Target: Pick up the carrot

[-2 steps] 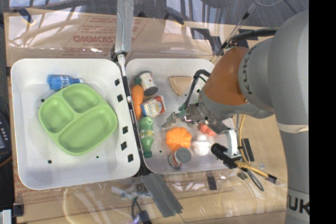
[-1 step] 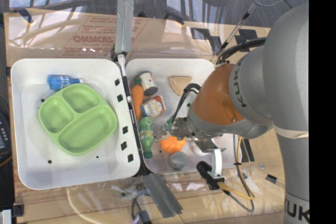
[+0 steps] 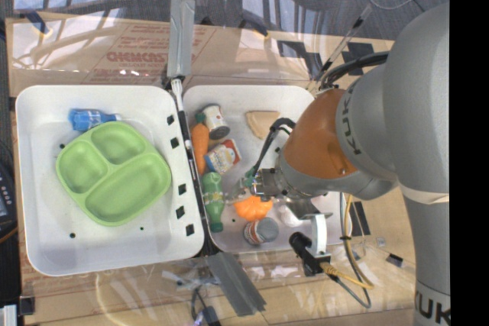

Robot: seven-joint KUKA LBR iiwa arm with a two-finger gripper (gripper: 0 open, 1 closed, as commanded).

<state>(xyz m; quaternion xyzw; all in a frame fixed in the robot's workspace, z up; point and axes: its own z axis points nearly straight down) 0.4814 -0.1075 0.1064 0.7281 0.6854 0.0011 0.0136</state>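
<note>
My gripper (image 3: pixel 256 191) hangs over an orange object (image 3: pixel 252 208); its state I cannot tell. The carrot (image 3: pixel 200 146) lies farther left. On my arm (image 3: pixel 348 141) I read "KU".

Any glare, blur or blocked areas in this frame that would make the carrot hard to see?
Camera view: the carrot is sharp and evenly lit by the right bin's left wall; glare streaks fall on the clear sheeting behind the bins, not on it; the arm blocks the bin's right part and softens toward the frame edge.
</note>
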